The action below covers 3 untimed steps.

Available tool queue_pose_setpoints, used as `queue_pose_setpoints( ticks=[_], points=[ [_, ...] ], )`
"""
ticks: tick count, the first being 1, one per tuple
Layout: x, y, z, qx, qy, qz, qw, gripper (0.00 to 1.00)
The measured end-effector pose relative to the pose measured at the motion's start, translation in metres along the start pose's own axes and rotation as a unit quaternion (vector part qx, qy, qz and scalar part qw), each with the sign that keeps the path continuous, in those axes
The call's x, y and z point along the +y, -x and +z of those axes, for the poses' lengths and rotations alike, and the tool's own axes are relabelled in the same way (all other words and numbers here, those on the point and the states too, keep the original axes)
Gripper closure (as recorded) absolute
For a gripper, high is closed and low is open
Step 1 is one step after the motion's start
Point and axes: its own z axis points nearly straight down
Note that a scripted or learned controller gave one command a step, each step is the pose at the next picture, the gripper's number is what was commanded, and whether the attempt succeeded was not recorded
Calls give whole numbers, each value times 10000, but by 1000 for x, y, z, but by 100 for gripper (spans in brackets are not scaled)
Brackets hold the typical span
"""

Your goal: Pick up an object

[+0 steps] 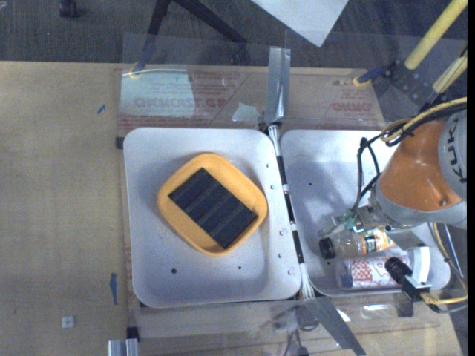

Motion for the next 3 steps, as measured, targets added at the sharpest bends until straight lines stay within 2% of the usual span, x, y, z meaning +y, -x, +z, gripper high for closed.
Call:
queue_pose_setpoints(
  ticks=[1,2,3],
  points=[
    [33,-53,-85,133,-306,521,9981,0],
    [-15,-5,9,112,-234,295,9992,0],
    [1,41,-15,140,-268,-171,9994,0]
  ],
)
